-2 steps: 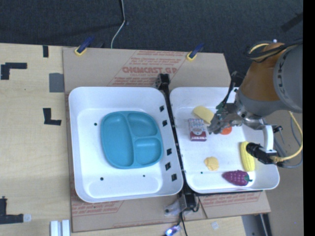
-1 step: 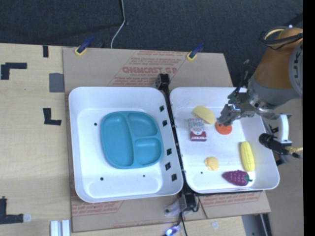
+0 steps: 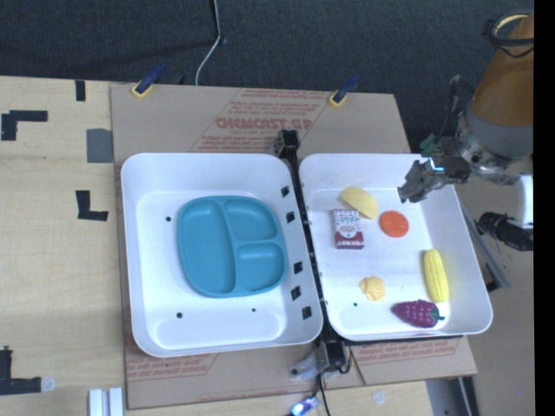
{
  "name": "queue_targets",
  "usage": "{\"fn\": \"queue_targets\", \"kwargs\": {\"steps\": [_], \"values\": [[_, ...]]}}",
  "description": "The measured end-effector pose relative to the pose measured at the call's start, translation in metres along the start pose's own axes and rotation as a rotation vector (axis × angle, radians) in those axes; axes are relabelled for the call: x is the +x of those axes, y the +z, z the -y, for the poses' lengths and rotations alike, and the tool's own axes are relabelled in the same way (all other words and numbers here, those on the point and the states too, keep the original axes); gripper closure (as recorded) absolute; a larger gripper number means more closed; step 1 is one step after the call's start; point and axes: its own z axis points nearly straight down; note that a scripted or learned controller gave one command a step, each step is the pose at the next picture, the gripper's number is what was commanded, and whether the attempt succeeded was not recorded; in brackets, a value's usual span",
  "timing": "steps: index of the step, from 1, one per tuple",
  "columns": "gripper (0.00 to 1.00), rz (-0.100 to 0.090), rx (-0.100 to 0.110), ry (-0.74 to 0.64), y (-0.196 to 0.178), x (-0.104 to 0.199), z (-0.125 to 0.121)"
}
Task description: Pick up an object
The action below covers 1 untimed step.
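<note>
The right bin [image 3: 460, 232] holds several toy foods: a pale yellow lemon-like piece [image 3: 359, 202], an orange-red round piece [image 3: 395, 224], a small red and white carton [image 3: 348, 230], a yellow corn cob [image 3: 435, 275], a small orange-yellow piece [image 3: 373, 288] and a purple grape bunch [image 3: 417, 313]. My gripper [image 3: 414, 185] hangs over the bin's upper right part, just up and right of the orange-red piece. Nothing shows between its fingers.
The left bin [image 3: 143, 232] bears a blue divided plate [image 3: 231, 244]. Black clips [image 3: 295, 224] run along the seam between the bins. A cardboard sheet [image 3: 251, 120] lies under both. The arm [image 3: 503, 102] comes in from the right.
</note>
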Motion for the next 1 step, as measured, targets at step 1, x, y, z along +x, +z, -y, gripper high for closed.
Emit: {"fn": "queue_targets", "kwargs": {"steps": [1], "values": [[1.00,-0.001,0.006,0.001,-0.0172,0.0004,-0.0004]]}}
